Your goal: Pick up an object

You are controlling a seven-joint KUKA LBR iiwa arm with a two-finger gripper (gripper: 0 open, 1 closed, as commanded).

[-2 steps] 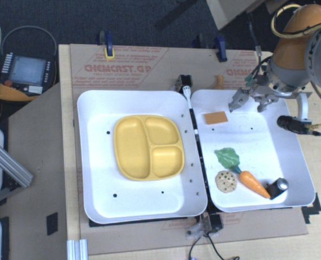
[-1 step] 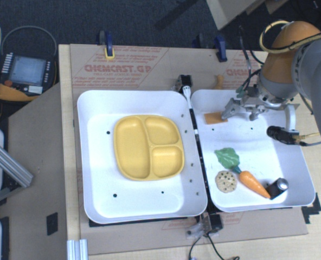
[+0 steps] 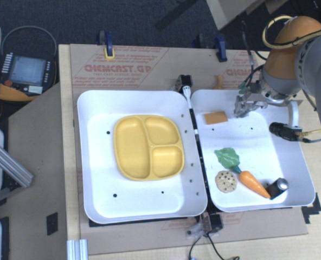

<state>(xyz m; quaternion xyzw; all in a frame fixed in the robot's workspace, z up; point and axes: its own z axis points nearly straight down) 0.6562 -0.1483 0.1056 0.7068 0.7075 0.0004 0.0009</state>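
Note:
The right bin (image 3: 290, 161) holds several small objects. A flat tan-orange slab (image 3: 215, 117) lies near its far left corner. A green leafy piece (image 3: 227, 157), a round speckled cookie (image 3: 225, 181) and an orange carrot (image 3: 252, 183) lie close together toward the near edge. A small black cylinder (image 3: 278, 187) rests at the carrot's right end. My gripper (image 3: 246, 107) hangs over the far part of the right bin, a short way right of the slab and apart from it. Nothing is seen held in it.
The left bin (image 3: 95, 161) carries a yellow divided plate (image 3: 148, 146) with three compartments. A black-edged rim (image 3: 196, 140) separates the two bins. The arm (image 3: 290, 53) comes in from the upper right above the right bin's far corner.

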